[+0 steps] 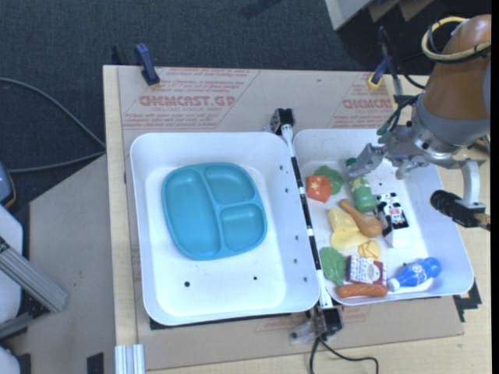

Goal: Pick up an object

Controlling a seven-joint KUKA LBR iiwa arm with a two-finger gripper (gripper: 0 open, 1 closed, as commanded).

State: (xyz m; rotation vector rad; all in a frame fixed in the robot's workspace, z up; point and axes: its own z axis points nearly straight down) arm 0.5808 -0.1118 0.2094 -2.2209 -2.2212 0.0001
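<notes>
The right bin (458, 249) holds a heap of toy food. In it lie a red tomato (318, 187), a green vegetable (362, 197), a brown drumstick (363, 219), yellow pieces (343, 234), a green leaf (334, 265), a red and white packet (365, 271), an orange sausage (361, 291) and a blue bottle (415, 273). A black and white piece (393, 210) lies near the middle. My gripper (387, 160) hangs over the bin's far part, above the green vegetable. I see nothing held in it.
The left bin (144, 232) holds a blue divided plate (214, 209). A black clamp (282, 118) sits at the far end of the seam between the bins. The arm's orange band (460, 68) rises at the upper right. A blue clip (145, 62) is on the bench's far left corner.
</notes>
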